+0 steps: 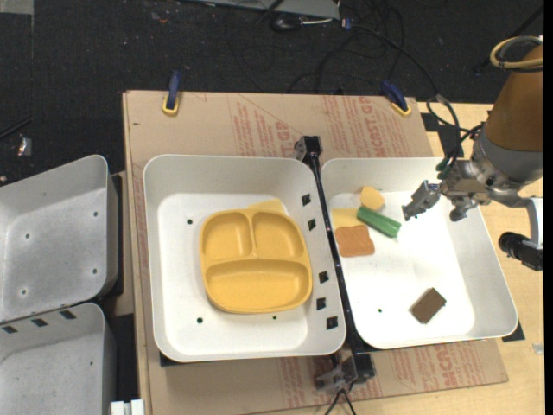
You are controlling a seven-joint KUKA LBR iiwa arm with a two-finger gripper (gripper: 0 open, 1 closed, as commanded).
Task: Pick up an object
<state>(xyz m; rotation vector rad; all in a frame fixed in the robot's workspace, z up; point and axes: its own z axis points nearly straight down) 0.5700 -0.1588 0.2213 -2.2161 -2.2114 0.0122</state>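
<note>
The hand hung over the right bin, and I could not tell if it was open or closed. Just left of it lay a green stick, a yellow piece and an orange block. A brown block lay apart. A yellow tray sat in the left bin.

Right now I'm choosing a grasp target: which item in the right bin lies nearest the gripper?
The green stick, just left of the gripper. The yellow piece, orange slab and brown block lie farther off.
</note>
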